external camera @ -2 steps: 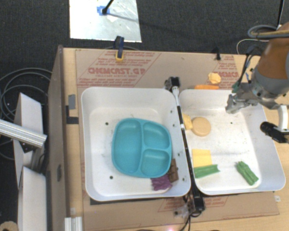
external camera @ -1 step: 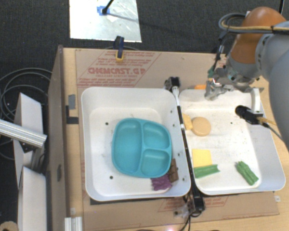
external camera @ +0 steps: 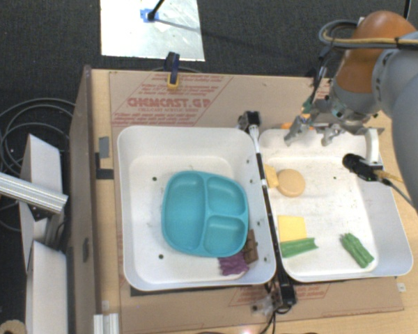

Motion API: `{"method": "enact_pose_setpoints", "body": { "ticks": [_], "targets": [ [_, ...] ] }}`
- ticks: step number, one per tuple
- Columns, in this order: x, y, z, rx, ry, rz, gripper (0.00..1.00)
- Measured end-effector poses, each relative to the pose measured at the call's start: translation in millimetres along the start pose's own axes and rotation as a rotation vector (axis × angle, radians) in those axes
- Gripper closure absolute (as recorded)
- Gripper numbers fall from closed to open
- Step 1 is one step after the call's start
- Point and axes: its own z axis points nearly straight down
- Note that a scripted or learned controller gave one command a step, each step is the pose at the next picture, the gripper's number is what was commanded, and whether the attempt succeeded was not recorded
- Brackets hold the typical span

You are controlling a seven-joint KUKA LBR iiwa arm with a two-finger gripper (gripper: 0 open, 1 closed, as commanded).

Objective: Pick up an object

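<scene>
Brown item (external camera: 251,248) perhaps under plate (external camera: 203,213)

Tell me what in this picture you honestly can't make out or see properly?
- Gripper, camera view: small and seen from above, so what its tips are doing is unclear.
- Brown item and purple item: partly tucked under the blue divided plate, too small to identify.
- Yellowish piece: partly hidden by the divider between the bins.
- Arm: cut off by the right edge.

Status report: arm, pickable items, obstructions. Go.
Gripper above right bin's far edge, jaws open, nothing held. Tan disc, yellow block, green pieces lie loose. No obstruction over them.
</scene>
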Motion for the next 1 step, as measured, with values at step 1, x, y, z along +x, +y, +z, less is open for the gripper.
{"method": "enact_pose_setpoints", "body": {
  "ticks": [1],
  "targets": [
    [6.2,-29.0,84.1,0.001,-0.003,0.005,0.00]
  ]
}}
